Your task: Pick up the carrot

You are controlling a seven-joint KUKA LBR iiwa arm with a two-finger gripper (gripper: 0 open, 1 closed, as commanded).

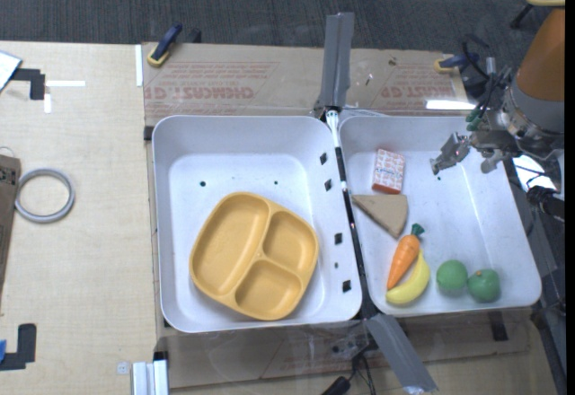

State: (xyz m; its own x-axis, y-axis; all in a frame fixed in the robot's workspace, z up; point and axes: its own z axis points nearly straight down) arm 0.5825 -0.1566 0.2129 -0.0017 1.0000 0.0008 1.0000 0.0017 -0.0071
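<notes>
Two bins side by side; carrot (403, 260) in right bin (467, 214), leaning on banana (409, 284), just below sandwich wedge (382, 211); gripper (467, 155) hovers over bin's upper right, fingers spread, nothing between them, well apart from carrot

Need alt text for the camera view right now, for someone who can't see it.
The carrot lies in the right bin, leaning on a banana, while the gripper hovers open above that bin's far right side, holding nothing. The left bin holds a yellow divided plate.
</notes>
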